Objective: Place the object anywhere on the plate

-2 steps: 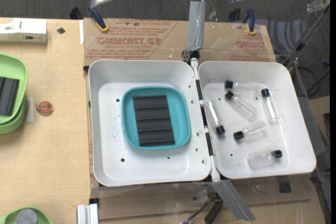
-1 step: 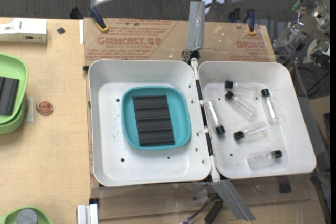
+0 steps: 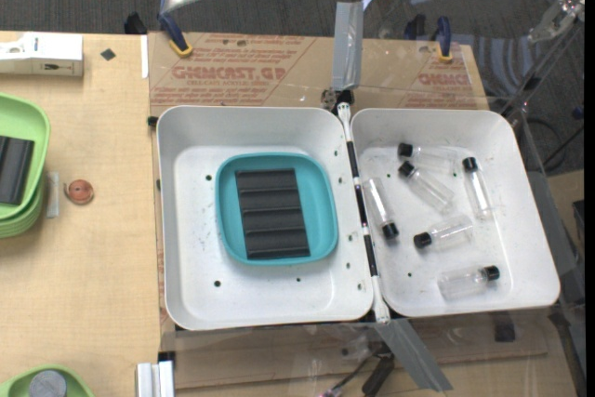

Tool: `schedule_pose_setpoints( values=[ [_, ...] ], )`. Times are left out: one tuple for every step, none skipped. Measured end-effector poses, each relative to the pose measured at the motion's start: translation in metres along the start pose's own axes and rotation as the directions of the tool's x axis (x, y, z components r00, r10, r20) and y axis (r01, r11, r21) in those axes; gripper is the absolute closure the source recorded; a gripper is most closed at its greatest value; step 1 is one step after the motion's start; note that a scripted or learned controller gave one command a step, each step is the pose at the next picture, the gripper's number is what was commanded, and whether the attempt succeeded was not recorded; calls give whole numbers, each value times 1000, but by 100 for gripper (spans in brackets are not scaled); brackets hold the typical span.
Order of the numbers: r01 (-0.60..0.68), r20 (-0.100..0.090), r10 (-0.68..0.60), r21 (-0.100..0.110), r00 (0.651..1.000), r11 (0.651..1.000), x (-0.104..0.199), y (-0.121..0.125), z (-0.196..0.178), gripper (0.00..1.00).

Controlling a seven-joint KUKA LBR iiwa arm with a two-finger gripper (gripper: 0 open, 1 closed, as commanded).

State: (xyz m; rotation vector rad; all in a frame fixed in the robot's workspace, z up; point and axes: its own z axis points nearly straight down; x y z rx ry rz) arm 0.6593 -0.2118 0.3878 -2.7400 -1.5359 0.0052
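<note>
A teal plate (image 3: pixel 321 200) with rounded corners sat in the middle of the left bin (image 3: pixel 186 284), carrying a dark ribbed insert (image 3: pixel 271 213) of four ridges. In the right bin (image 3: pixel 521 284) lay six clear vials (image 3: pixel 429 184) with black caps, all on their sides and scattered at differing angles: one (image 3: pixel 379 208) near the bin's left wall, another (image 3: pixel 468 280) near its front edge. None touched the plate.

Six vials (image 3: pixel 474 184), one teal plate (image 3: pixel 321 200), two bins (image 3: pixel 186 293).
</note>
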Motion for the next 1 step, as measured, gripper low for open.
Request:
schedule_pose_setpoints(
  values=[
    [-155, 0, 155, 0, 988, 988, 3, -2, -53, 0]
  ],
)
